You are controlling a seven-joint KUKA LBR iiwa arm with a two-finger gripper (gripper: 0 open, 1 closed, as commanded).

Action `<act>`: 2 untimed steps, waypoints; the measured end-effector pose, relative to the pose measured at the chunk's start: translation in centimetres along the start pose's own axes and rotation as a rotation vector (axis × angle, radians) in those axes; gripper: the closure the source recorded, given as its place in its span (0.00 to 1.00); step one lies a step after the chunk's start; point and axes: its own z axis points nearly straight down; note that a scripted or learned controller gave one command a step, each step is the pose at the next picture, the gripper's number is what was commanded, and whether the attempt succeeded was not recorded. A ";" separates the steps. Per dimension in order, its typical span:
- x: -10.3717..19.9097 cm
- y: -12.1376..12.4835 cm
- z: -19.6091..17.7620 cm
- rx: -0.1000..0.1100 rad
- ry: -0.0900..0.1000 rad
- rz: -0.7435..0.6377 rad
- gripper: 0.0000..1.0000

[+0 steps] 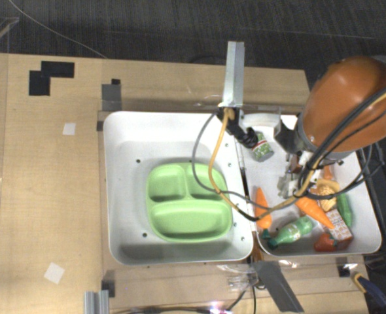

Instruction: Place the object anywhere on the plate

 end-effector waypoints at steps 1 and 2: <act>-1.4 1.0 2.3 -0.004 0.000 0.000 1.00; 0.6 7.5 5.6 -0.006 -0.001 0.129 1.00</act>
